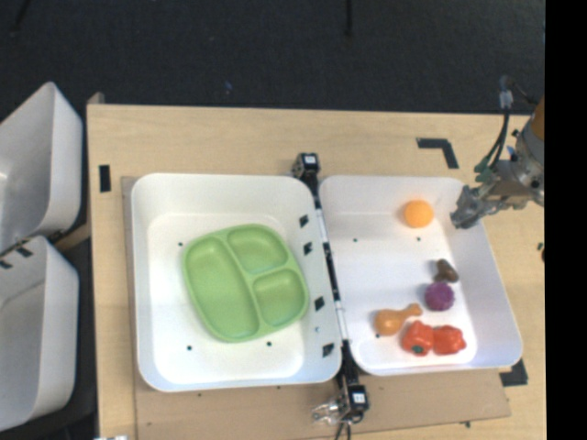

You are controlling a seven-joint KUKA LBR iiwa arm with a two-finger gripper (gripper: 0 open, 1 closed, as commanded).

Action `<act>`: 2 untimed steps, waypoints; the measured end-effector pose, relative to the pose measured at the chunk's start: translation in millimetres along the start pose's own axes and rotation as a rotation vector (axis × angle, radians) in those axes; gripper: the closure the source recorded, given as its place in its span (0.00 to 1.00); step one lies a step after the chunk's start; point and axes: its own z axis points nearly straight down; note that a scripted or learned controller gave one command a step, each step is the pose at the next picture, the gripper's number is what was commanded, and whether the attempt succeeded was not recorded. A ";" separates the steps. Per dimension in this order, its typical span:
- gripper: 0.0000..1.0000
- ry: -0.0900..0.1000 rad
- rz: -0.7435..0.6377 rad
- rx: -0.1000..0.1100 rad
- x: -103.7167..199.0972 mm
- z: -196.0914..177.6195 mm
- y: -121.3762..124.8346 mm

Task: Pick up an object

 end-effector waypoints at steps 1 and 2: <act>1.00 0.001 0.000 0.005 46.0 -2.1 17.4; 1.00 0.002 -0.002 0.005 89.7 -1.5 34.7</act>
